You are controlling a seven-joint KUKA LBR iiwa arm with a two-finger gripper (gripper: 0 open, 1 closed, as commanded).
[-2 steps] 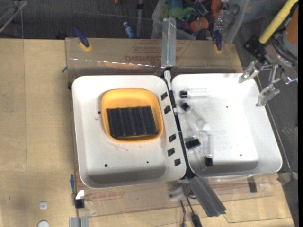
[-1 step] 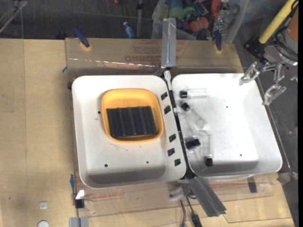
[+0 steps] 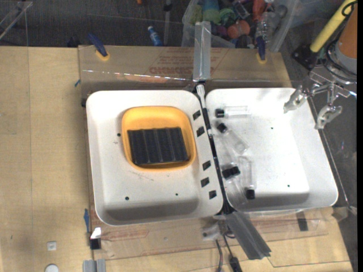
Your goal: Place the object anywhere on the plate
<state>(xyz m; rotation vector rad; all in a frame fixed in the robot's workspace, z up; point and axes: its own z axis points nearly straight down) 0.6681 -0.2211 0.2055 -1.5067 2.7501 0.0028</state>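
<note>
In the camera view, the gripper (image 3: 311, 106) is hanging over the far right corner of the right bin (image 3: 283, 152), close to that bin's rim. Its two metal fingers (image 3: 295, 100) are standing well apart, so it is spread wide, and nothing is sitting between them.

The task's thing, a black ribbed block (image 3: 157, 145), is lying flat on the yellow plate (image 3: 129, 118), in the plate's nearer half with its long side running left to right. The plate's rim is showing all the way round it. The plate is resting in the middle of the left bin (image 3: 108, 186). The block is therefore lying well apart from the gripper, across the seam where the two bins meet, to the gripper's left in the picture and nearer the camera.

In the right bin, several clear plastic pieces with black caps (image 3: 229, 171) are lying scattered along the left side, near the seam. Both bins are sitting on the wooden bench (image 3: 34, 123). Behind the bench, a clear tub of colourful toys (image 3: 238, 7) is standing.
</note>
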